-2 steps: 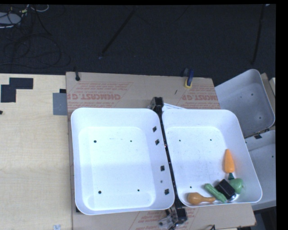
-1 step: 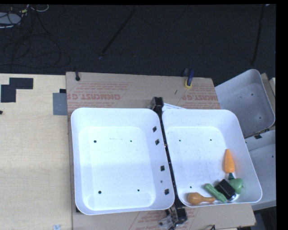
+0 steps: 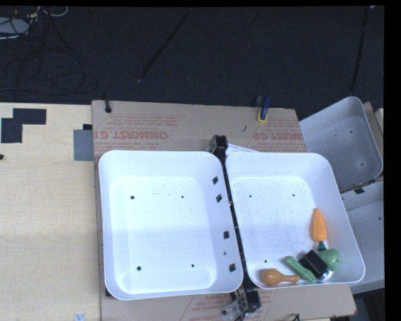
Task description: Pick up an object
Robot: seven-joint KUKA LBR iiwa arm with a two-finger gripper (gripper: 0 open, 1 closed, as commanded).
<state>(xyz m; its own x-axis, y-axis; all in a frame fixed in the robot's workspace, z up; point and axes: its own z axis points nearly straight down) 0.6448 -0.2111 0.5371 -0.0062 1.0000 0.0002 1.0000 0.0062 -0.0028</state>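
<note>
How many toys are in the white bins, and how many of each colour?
Orange: 2, the orange carrot-shaped toy and the orange pear-shaped toy with a thin neck
Green: 2, the long green pickle-shaped toy and the round green toy
Black: 1, the small black block
Total: 5, all bunched in the near right corner of the right white bin.

- Green toy: middle was covered by the black block; its shape could not be told.
- Clamp between the bins: lower part was cut off by the bottom edge.
- Cables: ran off the top-left corner.
- Grey panel: was cut off at the right.
</note>
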